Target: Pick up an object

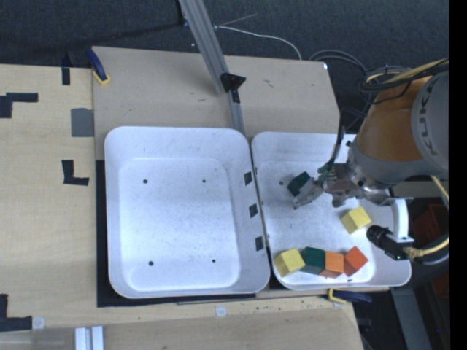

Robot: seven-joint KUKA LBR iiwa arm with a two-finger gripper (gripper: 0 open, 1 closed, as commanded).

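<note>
The task was judged to be at the grasping step, with the lift not yet made. A dark green block (298, 183) was seen in the right bin (292, 146), toward its left-middle, with the hand (309, 189) set right against it. The block appeared to sit at the fingertips, but whether it was clamped between the fingers or merely touched could not be told, nor whether the fingers were apart or together. It also could not be told whether the block was raised off the bin floor.

Other blocks were left untouched in the same bin: a yellow block (356, 219) just behind the hand, and a row along the near wall made up of a second yellow block (290, 260), a green block (314, 257), an orange block (333, 263) and a red block (355, 259).

The arm (398, 133) was reached in from the right over the bin's right rim, with the wrist bent down and the hand pointed leftward and low into the bin.
</note>
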